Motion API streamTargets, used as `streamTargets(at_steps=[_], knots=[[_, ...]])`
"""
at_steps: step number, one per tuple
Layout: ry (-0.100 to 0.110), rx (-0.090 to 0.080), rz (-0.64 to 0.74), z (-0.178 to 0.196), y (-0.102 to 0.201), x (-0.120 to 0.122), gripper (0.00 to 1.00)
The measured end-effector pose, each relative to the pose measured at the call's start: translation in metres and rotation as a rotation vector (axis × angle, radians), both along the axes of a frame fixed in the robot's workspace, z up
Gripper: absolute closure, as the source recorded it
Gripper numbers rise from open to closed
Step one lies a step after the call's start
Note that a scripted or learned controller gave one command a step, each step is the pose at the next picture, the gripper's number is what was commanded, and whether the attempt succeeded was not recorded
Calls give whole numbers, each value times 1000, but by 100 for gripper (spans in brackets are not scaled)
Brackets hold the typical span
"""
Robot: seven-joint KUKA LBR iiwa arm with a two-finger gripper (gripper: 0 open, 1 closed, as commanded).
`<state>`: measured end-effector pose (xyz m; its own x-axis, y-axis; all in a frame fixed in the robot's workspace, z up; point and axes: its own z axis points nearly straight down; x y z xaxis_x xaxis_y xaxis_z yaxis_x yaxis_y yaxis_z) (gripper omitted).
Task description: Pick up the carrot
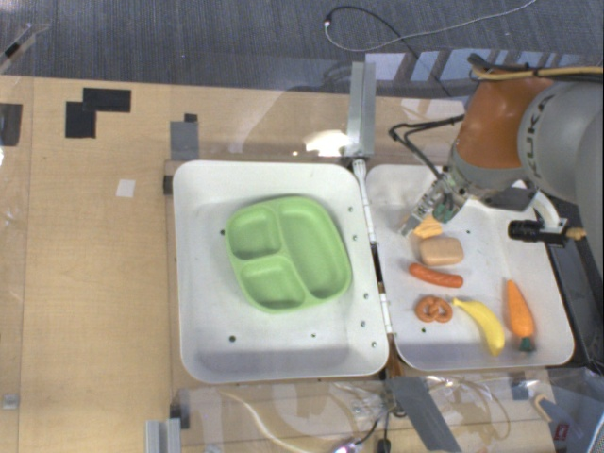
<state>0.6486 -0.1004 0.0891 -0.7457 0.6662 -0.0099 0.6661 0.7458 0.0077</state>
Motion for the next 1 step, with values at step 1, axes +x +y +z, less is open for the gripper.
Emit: streamTargets(at_steps=[1], knots=[[0, 0, 0, 0, 0, 0, 0]])
